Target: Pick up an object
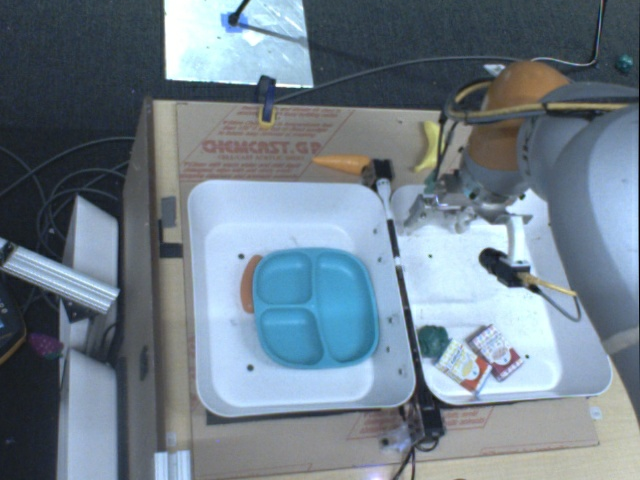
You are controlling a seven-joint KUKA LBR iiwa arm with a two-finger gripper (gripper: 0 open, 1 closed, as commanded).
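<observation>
**Grey arm, orange band**

The arm (590,168) has a broad, smooth grey casing with a rounded orange band (520,93) above the wrist. Below it sits a cluster of bare metal fittings, and thin dark cables loop around the orange section.

blue divided tray (315,305) flat in left bin, hot dog (246,282) touching its left edge

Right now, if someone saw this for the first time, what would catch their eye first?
Probably the bright blue three-compartment plastic plate lying in the middle of the left white bin, with a thin orange sausage-shaped piece beside its left edge. Next, the big grey arm with its orange band over the right white bin, where small red-and-white packets lie near the front.
</observation>
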